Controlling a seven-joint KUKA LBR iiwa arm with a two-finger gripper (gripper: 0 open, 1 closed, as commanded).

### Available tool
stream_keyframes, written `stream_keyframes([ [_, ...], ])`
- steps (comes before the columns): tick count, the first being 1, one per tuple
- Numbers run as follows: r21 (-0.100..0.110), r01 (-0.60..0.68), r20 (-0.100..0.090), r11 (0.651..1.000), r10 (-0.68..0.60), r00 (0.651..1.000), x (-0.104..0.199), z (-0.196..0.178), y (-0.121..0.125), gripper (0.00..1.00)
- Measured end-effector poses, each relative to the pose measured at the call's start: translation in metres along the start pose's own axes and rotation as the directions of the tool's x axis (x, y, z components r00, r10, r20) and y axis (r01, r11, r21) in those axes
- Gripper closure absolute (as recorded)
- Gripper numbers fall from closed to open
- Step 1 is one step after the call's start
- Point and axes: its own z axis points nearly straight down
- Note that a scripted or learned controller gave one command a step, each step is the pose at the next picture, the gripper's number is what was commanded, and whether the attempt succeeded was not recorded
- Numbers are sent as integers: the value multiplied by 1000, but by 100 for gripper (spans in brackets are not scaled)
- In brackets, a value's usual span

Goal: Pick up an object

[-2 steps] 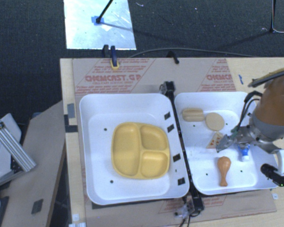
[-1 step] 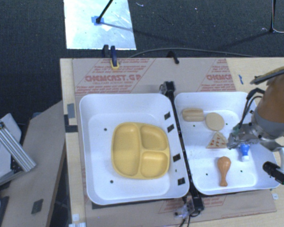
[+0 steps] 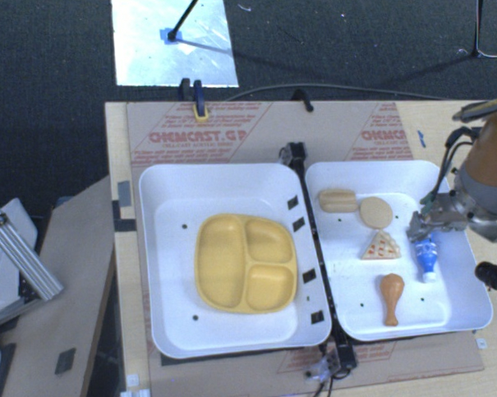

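Observation:
In the right bin (image 3: pixel 459 312) lie a blue and white bottle (image 3: pixel 427 260), a brown drumstick (image 3: pixel 391 294), a triangular pizza slice (image 3: pixel 382 247), a round tan cookie (image 3: pixel 376 212) and a tan roll (image 3: pixel 337 201). My gripper (image 3: pixel 424 229) hangs at the bin's right side, directly over the upper end of the bottle and touching or nearly touching it. The bottle rests on the bin floor, pointing away from the gripper toward the front. The grey arm with its orange band (image 3: pixel 487 162) comes in from the right.
The left bin (image 3: pixel 164 238) holds a yellow divided plate (image 3: pixel 245 262). A black divider with clips (image 3: pixel 310 248) runs between the two bins. A clamp (image 3: pixel 198 99) sits at the board's far edge, and an aluminium bar (image 3: pixel 21 257) lies at the left.

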Motion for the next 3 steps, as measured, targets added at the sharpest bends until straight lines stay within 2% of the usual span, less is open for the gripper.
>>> stream_keyframes([
  [2, 0, 1, 0, 1000, -1, 1000, 0, -98, 4, 100],
  [3, 5, 5, -3, 1000, -5, 1000, 55, -92, 13, 100],
])
